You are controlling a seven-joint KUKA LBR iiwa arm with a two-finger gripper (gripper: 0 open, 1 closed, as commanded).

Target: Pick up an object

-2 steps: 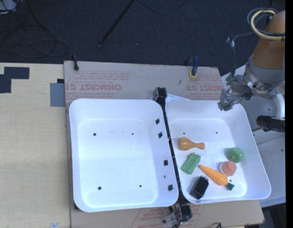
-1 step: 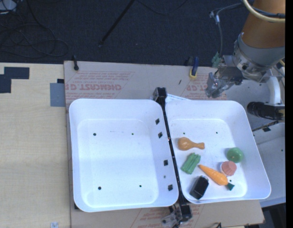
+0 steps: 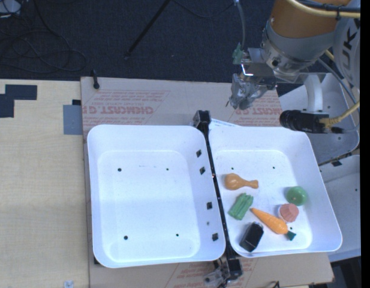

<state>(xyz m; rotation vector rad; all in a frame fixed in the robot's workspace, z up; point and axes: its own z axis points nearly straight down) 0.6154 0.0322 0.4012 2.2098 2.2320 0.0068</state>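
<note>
My gripper: above the right bin's far rim; I cannot tell its state.
Objects: orange carrot, green piece, black block, all in the right bin's near half.

Two white bins sat side by side on a printed cardboard sheet over the bench. Dark cables lay beyond the bench's far edge.

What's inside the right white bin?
Right shallow white bin holds an orange chicken-drumstick toy, green ridged block, orange toy carrot, green round toy, pink round piece and black block. Nothing looks covered.
</note>
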